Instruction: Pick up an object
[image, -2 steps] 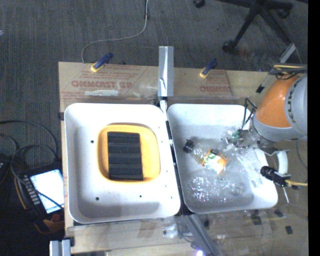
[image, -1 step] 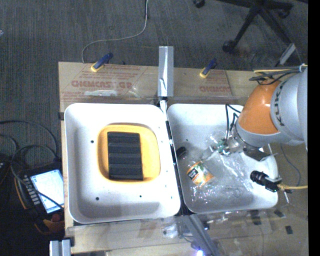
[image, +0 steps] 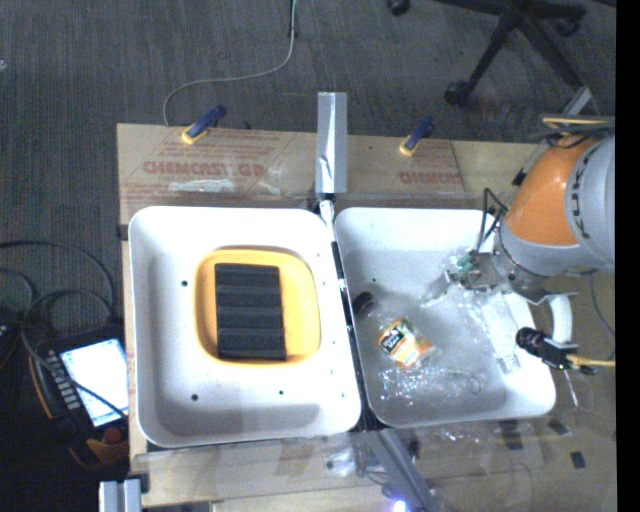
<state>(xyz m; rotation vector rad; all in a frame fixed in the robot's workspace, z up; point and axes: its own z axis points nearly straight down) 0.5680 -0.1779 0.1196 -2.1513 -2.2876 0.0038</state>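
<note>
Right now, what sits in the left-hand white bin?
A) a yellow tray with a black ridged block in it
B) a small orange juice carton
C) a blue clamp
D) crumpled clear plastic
A: the left bin holds a yellow tray with a black ridged block lying inside it, while the small orange carton and the clear plastic lie in the right bin.

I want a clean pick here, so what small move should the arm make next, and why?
Probably shift the end effector toward the small orange carton lying in the right bin. It sits apart from the clear plastic wrap, so it looks like the easiest grasp.
</note>
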